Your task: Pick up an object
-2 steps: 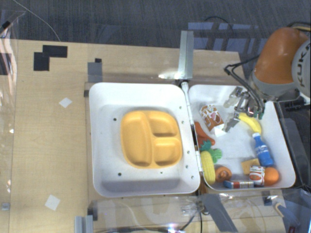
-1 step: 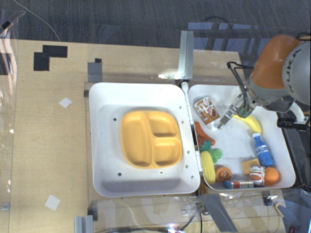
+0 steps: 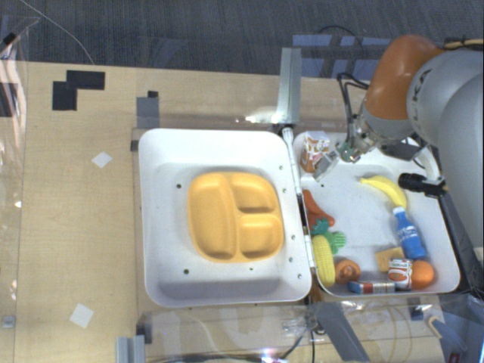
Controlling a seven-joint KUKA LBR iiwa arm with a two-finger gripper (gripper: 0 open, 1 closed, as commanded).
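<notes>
One yellow tray (image 3: 233, 216), one banana (image 3: 386, 190) (end effector (image 3: 349, 153) grip apparently unreadable).

Grey arm (image 3: 454, 104) with orange band (image 3: 397, 74), black cables.

In the right white bin (image 3: 446, 278) we see the loose objects: a small crumpled snack packet, white with orange print (image 3: 314, 153), lying in the far left corner; a curved yellow plastic banana (image 3: 386, 189) resting flat toward the far right; a blue bottle with a white cap (image 3: 407, 235) lying on its side just below the banana; an orange carrot-like toy (image 3: 316, 209) along the left wall; a yellow toy corn cob with green leaves (image 3: 325, 252) beside it; and, along the near edge, a round orange fruit (image 3: 423, 274), a small red-and-white can (image 3: 400, 272) and a marker-like stick (image 3: 372, 286)
</notes>
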